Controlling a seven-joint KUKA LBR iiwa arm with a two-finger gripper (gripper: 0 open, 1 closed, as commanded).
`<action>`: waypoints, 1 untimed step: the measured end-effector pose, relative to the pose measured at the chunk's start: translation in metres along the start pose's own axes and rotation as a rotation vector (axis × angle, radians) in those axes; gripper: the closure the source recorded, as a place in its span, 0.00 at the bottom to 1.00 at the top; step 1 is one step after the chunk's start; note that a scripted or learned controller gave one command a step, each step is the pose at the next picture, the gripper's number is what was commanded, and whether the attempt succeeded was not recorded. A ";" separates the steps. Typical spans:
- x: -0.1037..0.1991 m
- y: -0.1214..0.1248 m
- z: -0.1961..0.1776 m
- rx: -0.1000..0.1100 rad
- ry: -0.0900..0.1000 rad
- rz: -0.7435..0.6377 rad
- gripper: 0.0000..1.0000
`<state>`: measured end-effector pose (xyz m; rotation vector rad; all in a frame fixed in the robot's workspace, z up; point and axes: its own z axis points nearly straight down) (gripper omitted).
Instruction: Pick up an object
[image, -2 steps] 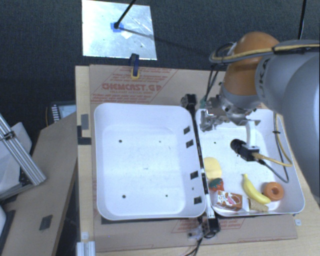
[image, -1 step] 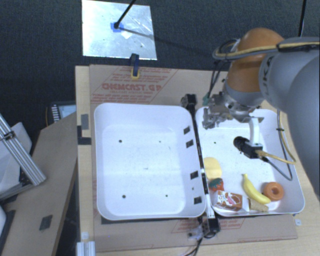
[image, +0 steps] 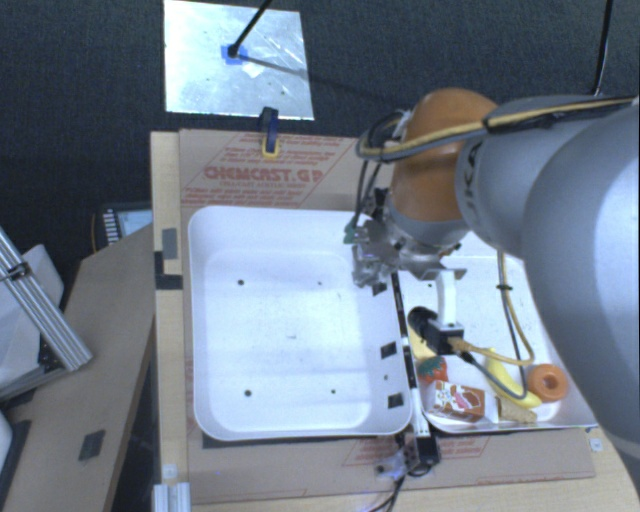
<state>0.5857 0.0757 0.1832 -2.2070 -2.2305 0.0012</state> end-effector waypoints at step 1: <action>0.046 0.008 0.104 0.000 -0.001 0.002 1.00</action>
